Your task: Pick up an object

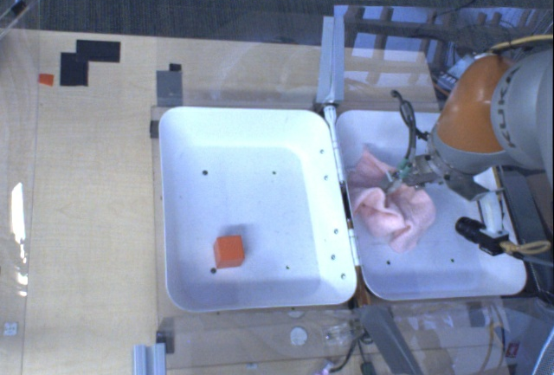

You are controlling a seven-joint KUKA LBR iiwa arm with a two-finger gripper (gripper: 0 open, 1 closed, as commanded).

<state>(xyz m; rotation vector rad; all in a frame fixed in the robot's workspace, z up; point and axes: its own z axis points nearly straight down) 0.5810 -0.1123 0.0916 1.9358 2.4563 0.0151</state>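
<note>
Lying crumpled in the right shallow white bin [485, 278], a pink soft cloth [391, 207] is met at its top by the two-finger gripper [403, 178]; finger spacing cannot be told. A small orange block [229, 251] is seen in the left white bin [190, 148].

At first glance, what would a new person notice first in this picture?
The eye goes to the grey arm with its orange band, reaching in from the right over the right bin. Its gripper sits down at a crumpled pink cloth near that bin's left side. In the left bin, a small orange block lies alone near the front.
</note>
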